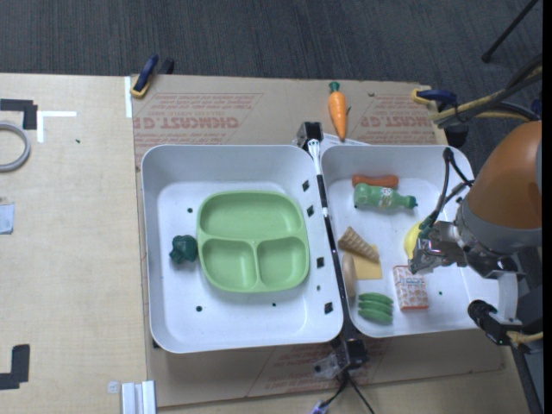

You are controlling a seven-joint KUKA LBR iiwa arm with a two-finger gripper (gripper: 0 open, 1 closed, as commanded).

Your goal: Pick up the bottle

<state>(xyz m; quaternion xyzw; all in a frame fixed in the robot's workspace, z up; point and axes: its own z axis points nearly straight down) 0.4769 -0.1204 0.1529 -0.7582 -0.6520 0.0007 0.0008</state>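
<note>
Green peas [374, 307] lie at the near edge of the right bin [448, 317], the hand [423, 257] hovers nearby, grip unclear, well apart from the bottle [384, 198].

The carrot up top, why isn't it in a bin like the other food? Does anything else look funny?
The carrot lies on the cardboard just beyond the bins, outside both. The green bottle lies on its side in the right bin, not upright. A small green broccoli sits beside the green tray, not in it.

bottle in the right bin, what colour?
Green, lying on its side in the right bin: bottle, clear in the camera view.
</note>
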